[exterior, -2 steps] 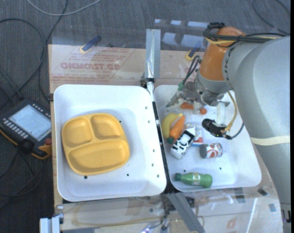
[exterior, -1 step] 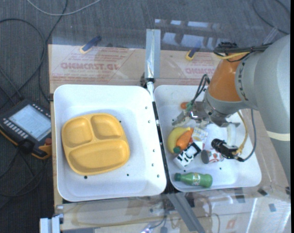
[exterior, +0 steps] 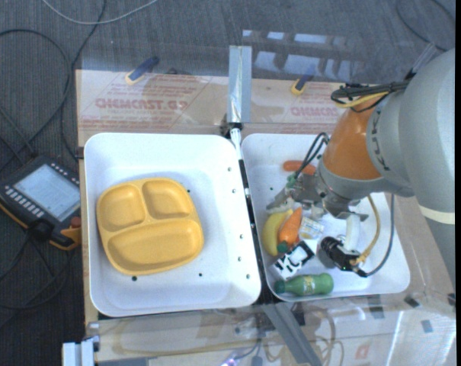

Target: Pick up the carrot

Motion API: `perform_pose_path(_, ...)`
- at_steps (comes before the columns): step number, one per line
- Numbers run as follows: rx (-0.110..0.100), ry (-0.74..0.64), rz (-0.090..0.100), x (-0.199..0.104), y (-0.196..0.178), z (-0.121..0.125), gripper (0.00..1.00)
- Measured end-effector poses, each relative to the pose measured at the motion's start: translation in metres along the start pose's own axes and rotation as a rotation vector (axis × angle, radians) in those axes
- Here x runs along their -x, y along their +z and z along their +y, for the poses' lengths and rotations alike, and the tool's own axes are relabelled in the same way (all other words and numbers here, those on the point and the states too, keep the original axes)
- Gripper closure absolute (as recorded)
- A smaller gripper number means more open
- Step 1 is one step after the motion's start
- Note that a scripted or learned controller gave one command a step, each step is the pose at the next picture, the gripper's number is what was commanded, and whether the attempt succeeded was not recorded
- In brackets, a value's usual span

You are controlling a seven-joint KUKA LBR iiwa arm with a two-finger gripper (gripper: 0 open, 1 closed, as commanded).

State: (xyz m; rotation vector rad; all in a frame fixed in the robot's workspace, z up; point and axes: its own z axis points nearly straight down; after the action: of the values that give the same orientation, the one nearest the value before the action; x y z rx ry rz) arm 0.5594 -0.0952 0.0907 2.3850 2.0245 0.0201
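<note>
The carrot [exterior: 290, 226] is a short orange piece lying in the right bin [exterior: 390, 269], near its left side, against a yellow banana [exterior: 271, 233]. My gripper [exterior: 300, 202] hangs low over the bin, right above the carrot's upper end and touching or nearly touching it. The wrist and its orange band [exterior: 350, 152] hide much of the gripper from above.
A green bottle [exterior: 305, 284] lies at the bin's front and a black-and-white block [exterior: 293, 259] sits just below the carrot. A small orange item [exterior: 297, 166] rests at the back. The left bin [exterior: 215, 158] holds a yellow divided plate [exterior: 148, 223]. Cables loop by the wrist [exterior: 344, 252].
</note>
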Motion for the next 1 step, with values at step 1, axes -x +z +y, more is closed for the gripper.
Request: perform_pose_path(1,-0.001,-0.001,0.002,-0.0009,-0.0085,0.001,1.0)
